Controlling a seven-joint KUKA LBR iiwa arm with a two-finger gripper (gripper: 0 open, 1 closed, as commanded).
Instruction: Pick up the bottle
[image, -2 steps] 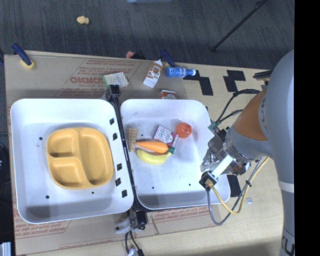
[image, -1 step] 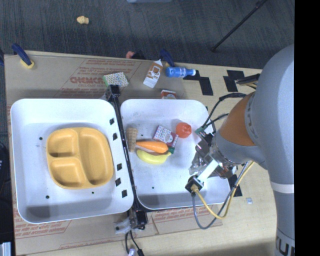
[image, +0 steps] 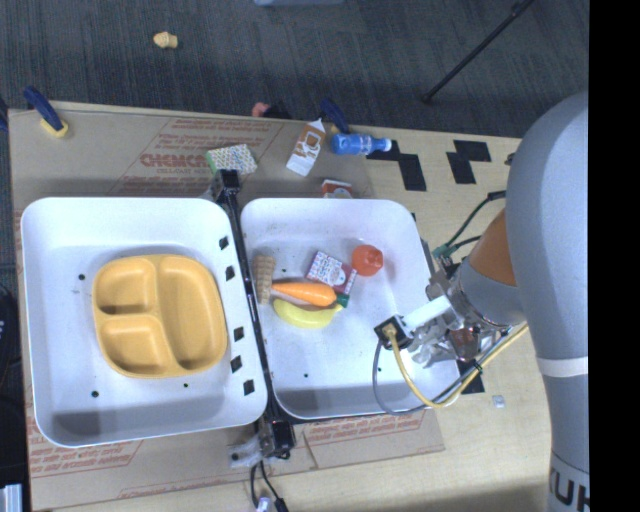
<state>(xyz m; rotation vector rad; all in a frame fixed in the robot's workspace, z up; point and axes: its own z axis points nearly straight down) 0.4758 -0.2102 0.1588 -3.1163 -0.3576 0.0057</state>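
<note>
The arm (image: 550, 250) fills the right side, cut off by the frame edge, and its gripper (image: 430, 335) sits over the right rim of the right bin (image: 330, 385), so tangled in cable and fittings that I cannot tell whether the jaws are spread or pressed together. One blue bottle (image: 355, 145) lies on its side on the table (image: 130, 150) behind the right bin, outside both, well apart from the gripper. The two bins hold one yellow divided plate (image: 160, 312) in the left bin (image: 50, 330), and in the right one carrot (image: 303, 293), one banana (image: 305, 316) partly hidden under it, one small carton (image: 325, 267) and one orange cup (image: 367, 260).
</note>
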